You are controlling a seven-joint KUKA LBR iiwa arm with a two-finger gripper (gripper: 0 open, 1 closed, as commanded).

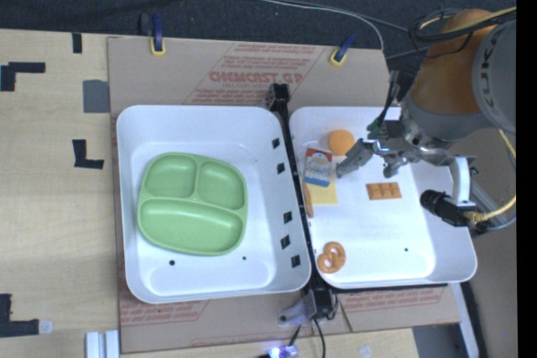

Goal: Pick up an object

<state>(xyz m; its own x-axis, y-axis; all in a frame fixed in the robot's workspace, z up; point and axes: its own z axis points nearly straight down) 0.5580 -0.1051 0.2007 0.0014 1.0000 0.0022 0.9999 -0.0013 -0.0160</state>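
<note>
while the gripper (357,157) hovers by the orange ball (341,140) in the right bin (419,264) | grip state cannot be told | ball likely light, smooth, prone to roll; take across its middle

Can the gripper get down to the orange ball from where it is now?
Probably yes. The gripper hangs right beside the orange ball in the right bin, and nothing covers the ball; the small packet lies close by, so clearance is tight.
</note>
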